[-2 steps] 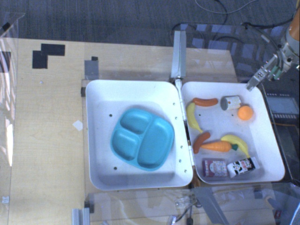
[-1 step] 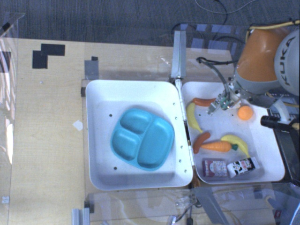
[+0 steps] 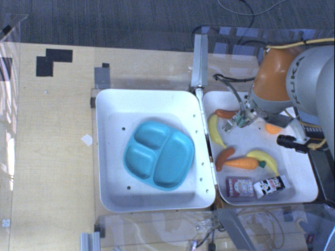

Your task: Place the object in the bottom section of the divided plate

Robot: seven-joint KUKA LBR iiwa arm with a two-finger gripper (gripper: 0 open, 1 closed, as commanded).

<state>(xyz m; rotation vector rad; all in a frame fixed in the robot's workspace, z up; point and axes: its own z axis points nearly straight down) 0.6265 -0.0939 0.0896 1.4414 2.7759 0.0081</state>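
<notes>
The blue divided plate (image 3: 159,155) lies in the left white bin (image 3: 110,109), with two small sections on its left and one large section on its right. My gripper (image 3: 238,121) hangs low in the upper part of the right bin (image 3: 309,190). It is just right of a red sausage (image 3: 225,113) and a yellow banana (image 3: 214,130). I see nothing lifted out of the bin. The orange-banded wrist (image 3: 275,82) covers the bin's far right corner.
Lower in the right bin lie a second red sausage (image 3: 224,158), a carrot (image 3: 242,163), another yellow banana (image 3: 264,159), a maroon packet (image 3: 239,186) and a small milk carton (image 3: 269,185). An orange piece (image 3: 273,129) sits by the arm.
</notes>
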